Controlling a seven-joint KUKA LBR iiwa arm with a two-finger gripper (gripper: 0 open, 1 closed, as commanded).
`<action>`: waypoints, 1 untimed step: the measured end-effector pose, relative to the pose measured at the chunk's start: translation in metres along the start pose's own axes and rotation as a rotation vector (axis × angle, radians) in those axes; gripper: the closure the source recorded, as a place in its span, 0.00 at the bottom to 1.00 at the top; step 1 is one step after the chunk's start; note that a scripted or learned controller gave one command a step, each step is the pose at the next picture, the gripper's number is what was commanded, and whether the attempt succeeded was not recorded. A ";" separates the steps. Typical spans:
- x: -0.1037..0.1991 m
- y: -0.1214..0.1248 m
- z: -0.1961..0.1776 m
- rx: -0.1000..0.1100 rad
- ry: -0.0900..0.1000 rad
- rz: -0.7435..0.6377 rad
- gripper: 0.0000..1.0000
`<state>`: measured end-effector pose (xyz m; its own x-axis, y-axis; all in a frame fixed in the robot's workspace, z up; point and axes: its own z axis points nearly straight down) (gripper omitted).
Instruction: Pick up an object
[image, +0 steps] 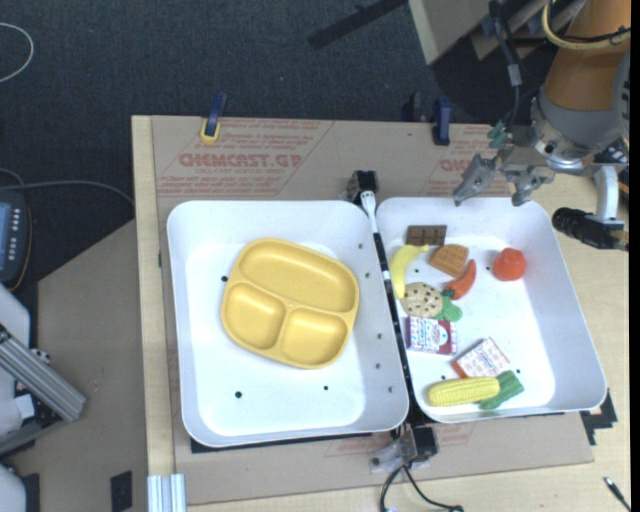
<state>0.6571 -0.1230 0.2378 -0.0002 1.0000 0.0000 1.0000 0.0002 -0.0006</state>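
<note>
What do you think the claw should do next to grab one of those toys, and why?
Probably swing toward the orange ball and lower onto it. The gripper hangs open above the right bin's back edge, holding nothing, and the ball lies close below it, apart from the clustered toys.

Arm: enters at the top right corner of the view; a thick rounded body.
Band: orange, wide, wrapping the arm above the wrist.
Wrist: light grey, rounded, with a paler metal flange beneath it.
Cables: dark and thin, running down the arm's side toward the wrist.
Gripper: a small grey metal assembly below the flange, with dark fittings.
Fingers: two, slim, grey, tapering to narrow tips.
Markings: none legible; screws too small to tell.
</note>
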 end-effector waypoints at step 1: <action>-0.005 -0.009 0.053 0.005 0.001 0.001 0.00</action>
<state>0.6476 -0.1275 0.1849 0.0010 1.0000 0.0008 1.0000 -0.0010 -0.0055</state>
